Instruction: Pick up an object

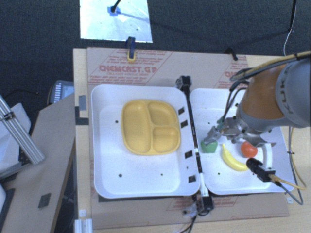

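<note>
Green block (pixel 209 148) by left edge of right bin (pixel 210 108); gripper (pixel 213 138) directly over it, claw state cannot tell. Banana (pixel 232 159), red ball (pixel 248 150) just beside.

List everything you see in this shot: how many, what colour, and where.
left bin: one, white, left half of the bench
right bin: one, white, beside it
divided tray: one, yellow, middle of the left bin
green block: one, green, left part of the right bin, just under the gripper
banana: one, yellow, near front of the right bin
ball: one, red-orange, right bin, beside the banana
cardboard sheet: one, brown with red print, under both bins
arm: one, grey with orange band, over the right bin
gripper: one, grey, above the green block
</note>
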Tool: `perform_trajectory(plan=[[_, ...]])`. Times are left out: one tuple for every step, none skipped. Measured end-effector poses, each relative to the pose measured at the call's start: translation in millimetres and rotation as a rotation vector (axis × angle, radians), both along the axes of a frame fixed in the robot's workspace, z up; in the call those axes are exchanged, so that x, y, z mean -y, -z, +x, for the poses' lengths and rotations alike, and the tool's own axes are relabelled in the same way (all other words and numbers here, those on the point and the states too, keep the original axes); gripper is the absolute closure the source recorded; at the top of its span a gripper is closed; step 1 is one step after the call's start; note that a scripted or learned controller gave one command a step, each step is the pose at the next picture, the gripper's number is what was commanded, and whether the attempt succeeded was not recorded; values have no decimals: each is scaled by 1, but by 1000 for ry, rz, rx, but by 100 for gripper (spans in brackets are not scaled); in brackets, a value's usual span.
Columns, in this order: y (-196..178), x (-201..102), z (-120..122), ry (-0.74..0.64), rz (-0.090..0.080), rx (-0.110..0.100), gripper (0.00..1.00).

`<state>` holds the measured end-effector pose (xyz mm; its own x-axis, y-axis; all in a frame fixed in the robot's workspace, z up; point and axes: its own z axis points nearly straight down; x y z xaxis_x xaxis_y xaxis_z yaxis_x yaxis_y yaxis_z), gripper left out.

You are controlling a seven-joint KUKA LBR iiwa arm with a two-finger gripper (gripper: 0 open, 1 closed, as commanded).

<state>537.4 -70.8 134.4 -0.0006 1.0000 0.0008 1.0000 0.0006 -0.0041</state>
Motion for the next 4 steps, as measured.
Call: perform_trajectory(plan=[[-14,1,2,1,-1,6,100],[-78,-1,5,-3,-2,12,100],[-142,3,10,-3,-2,13,100],[-165,3,11,-4,-1,8,100]])
